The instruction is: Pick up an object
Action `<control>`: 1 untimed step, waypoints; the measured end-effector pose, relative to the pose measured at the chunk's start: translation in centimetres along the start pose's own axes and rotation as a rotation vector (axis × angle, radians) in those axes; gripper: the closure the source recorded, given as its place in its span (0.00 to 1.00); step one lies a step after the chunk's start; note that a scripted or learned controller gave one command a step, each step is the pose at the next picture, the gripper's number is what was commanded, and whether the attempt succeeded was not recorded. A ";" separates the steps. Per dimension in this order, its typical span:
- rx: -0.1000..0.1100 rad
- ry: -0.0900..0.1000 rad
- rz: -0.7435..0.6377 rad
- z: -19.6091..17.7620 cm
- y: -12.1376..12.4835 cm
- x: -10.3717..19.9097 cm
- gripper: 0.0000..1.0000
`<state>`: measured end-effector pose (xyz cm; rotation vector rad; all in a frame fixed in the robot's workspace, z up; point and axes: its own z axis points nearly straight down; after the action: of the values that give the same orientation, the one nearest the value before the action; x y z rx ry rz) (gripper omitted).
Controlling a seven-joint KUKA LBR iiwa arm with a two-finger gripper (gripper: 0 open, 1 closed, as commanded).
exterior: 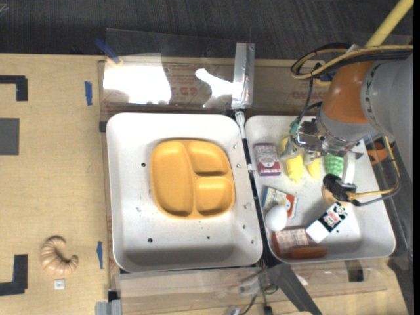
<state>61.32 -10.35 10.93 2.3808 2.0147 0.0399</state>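
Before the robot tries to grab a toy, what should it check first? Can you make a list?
1. Things to grab in the right bin: ok, several there, like the yellow toy and white ball.
2. Gripper over that bin: ok, it is above the yellow toy.
3. Fingers open or shut: cannot tell.
4. Anything already held: cannot tell.
5. Room around the yellow toy: not ok, a green thing and a pink box sit close by.
6. Left bin: ok, the yellow tray lies apart from the arm.
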 end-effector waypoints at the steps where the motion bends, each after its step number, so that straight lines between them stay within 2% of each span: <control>1: 0.005 0.001 0.000 -0.6 0.1 0.0 1.00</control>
<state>61.36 -10.34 11.49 2.3841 2.0177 0.0362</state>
